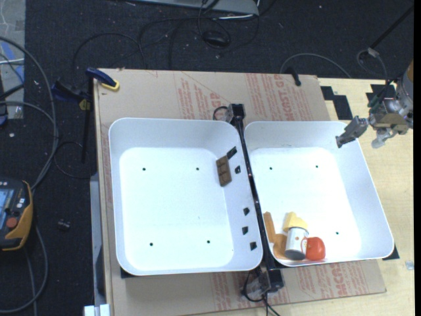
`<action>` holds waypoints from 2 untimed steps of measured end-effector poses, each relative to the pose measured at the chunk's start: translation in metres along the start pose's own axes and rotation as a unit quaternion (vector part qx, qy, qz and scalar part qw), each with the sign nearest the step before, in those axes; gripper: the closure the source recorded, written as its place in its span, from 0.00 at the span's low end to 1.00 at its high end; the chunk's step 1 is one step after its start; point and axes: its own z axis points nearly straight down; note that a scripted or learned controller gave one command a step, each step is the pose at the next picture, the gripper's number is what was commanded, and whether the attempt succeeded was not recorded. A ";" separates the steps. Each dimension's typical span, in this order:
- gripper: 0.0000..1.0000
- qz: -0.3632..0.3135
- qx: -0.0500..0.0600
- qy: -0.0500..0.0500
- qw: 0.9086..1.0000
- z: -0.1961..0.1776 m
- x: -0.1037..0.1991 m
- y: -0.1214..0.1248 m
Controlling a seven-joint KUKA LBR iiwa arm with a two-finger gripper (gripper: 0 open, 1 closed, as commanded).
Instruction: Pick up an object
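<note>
Start at the near edge of the right bin (368, 176): your candidates are bunched in its near-left corner. A red ball-like object (316, 248) sits just beside a small cup-shaped piece with a yellow top (296, 232), and an orange strip (271, 232) lies along the left wall, touching or nearly touching that cluster. They look as if they have slid down into the corner — the bin floor slopes up into its walls, so loose things would tend to gather there, which makes a clean two-finger approach harder (the wall crowds one side).

Next, in the left bin (131, 176), a brown block (223, 172) rests against the right wall toward the far edge, with a darker piece (231, 154) just beyond it. Both lean on the sloped wall rather than lying flat on the floor.

Farthest out, the gripper (363, 131) hangs over the far-right corner of the right bin, well apart from every object. One dark finger (348, 134) juts toward the bin's rim; you can see nothing between the fingers, so it carries nothing. How wide the claw is spread you cannot tell from this angle — the second finger is blurred against the bench.
</note>
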 end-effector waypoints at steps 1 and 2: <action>0.00 0.000 0.000 0.000 1.000 0.000 0.000 0.000; 0.00 0.000 0.000 0.000 1.000 0.000 0.000 0.000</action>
